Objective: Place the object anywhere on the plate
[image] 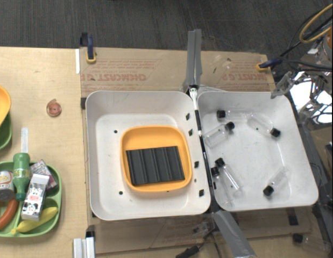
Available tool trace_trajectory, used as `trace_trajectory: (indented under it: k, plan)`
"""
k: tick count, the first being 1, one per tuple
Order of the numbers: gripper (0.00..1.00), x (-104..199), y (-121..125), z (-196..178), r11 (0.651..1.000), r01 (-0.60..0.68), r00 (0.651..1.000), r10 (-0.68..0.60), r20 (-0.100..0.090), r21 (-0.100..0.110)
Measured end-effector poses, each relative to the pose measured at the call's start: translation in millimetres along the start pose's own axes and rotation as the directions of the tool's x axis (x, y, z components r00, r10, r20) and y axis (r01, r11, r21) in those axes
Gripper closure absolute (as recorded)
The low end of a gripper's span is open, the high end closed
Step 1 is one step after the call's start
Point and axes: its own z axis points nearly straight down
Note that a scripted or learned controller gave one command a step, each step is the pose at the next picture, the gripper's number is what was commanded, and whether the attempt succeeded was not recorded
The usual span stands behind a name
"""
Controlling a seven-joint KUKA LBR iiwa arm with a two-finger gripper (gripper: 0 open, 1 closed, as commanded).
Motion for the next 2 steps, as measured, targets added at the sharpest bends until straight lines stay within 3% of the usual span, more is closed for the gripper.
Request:
trace_trajectory:
  k: [1,2]
  plan:
    - [0.0,-16,-11,-65,0.971,0.24,0.971,-0.24,0.002,0.003]
    - [0.0,-16,-11,-39,0.83,0.558,0.83,-0.558,0.001,-0.001]
